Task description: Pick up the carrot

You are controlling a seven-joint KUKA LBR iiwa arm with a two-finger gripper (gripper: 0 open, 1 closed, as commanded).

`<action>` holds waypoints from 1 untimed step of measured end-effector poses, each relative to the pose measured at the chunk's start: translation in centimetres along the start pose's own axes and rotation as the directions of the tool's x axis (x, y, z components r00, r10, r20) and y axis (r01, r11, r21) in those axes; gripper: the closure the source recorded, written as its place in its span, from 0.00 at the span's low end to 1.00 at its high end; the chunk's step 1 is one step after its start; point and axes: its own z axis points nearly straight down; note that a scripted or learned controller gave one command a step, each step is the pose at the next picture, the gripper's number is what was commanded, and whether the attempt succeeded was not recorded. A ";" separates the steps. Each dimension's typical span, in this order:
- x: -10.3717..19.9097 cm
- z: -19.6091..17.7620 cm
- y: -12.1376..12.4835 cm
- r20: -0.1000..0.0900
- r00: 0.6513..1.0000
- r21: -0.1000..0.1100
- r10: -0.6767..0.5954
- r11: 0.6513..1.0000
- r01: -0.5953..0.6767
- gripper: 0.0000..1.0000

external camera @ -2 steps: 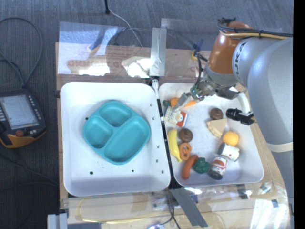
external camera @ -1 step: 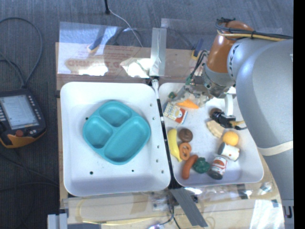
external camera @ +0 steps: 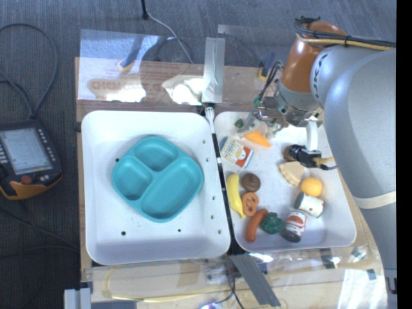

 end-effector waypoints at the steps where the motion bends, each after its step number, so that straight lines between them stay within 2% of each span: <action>1: 7.0 -6.9 -0.8 0.002 0.970 0.009 0.244 0.970 -0.244 1.00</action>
